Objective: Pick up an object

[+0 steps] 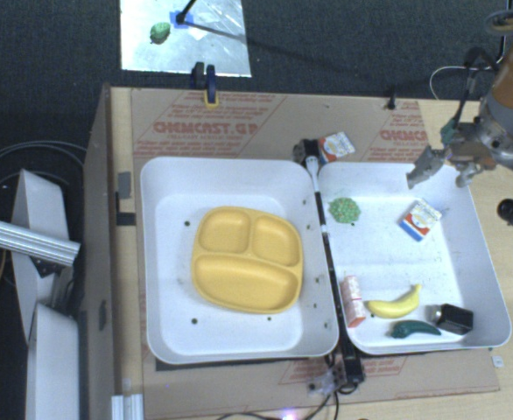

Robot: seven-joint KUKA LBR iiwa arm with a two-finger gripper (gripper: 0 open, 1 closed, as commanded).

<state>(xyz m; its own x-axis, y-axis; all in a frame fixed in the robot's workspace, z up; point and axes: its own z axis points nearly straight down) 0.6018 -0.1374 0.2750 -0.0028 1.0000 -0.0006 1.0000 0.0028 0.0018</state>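
Note:
My gripper (441, 170) hangs over the far right corner of the right bin (475, 261), open, with nothing between its fingers. In that bin lie a green knobbly ball (344, 209), a small white, blue and red carton (420, 219), a banana (394, 304), a red and white can (353, 300), a dark green piece (414, 329) and a black block (455, 318). The carton is the nearest thing to the gripper, a little below and left of it.
The left bin (165, 234) holds a yellow divided plate (246, 259). Another small carton (335, 146) lies on the cardboard behind the bins, by the black clip (309, 154) between them. A metal sheet (186, 24) lies further back.

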